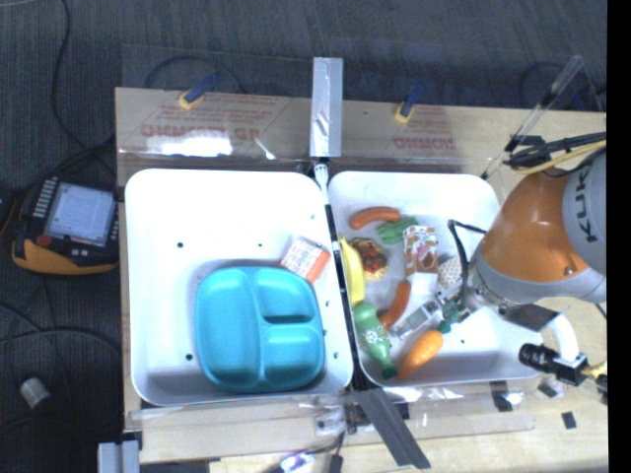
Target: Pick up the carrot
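White letters "KU" showed on grey arm (590, 227). Gripper (446, 315) hung just above carrot (422, 350); finger state unclear. Carrot, orange, pointy, lay beside green bottle (372, 328) in right bin (483, 197).

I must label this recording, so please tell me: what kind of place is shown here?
Probably a robotics lab: a grey and orange arm reaches over two white bins holding toy food like the carrot, with cables on carpet nearby.

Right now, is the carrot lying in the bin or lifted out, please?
Lying in the bin: the carrot rests on the right bin floor, beside the hand.
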Available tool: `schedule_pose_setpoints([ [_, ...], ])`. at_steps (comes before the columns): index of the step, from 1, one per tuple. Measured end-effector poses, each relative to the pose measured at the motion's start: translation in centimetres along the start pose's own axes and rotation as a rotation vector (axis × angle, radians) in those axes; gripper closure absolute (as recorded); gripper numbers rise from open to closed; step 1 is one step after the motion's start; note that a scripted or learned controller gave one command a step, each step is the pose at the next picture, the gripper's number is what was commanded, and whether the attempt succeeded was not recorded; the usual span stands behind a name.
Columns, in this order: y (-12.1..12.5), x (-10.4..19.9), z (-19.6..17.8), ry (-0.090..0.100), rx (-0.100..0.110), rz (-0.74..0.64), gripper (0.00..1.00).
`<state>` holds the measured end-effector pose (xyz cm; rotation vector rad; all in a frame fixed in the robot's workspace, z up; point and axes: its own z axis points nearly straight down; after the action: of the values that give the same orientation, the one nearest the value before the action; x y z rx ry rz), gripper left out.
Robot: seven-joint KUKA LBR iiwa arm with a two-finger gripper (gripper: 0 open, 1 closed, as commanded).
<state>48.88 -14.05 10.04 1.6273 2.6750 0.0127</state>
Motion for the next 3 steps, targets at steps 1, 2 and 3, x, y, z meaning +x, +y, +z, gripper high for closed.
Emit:
schedule_pose_setpoints([
  [1, -0.3, 0.5, -2.3, 0.005, 0.014, 0.27, 0.0],
  [2, -0.5, -0.4, 1.1, 0.002, 0.006, -0.197, 0.0],
  [3, -0.1, -2.4, 1.1, 0.006, 0.003, -0.09, 0.0],
])
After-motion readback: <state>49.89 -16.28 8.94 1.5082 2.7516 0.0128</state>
